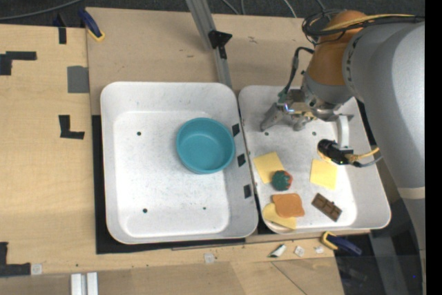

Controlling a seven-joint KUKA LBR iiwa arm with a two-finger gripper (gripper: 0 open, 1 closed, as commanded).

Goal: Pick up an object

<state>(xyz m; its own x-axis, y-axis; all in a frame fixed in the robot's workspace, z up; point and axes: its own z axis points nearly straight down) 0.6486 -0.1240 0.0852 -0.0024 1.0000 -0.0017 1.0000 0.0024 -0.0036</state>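
Observation:
My gripper [283, 125] hangs over the upper part of the right bin [366, 217], its fingers spread open with nothing between them. Below it lie a yellow square piece [268, 166] and a small green ball [280, 180] touching that piece's lower corner. A second yellow square [324, 174] lies further right. Near the bin's front edge an orange toast slice [288, 204] rests on a pale yellow piece [275, 219], with a brown chocolate bar [326, 206] beside it. All these objects are apart from the gripper.
A blue bowl [204, 144] stands in the left bin [124, 148], near its right wall. A slanted metal pole [200, 10] rises behind the bins. The grey arm [394, 93] covers the right bin's right edge.

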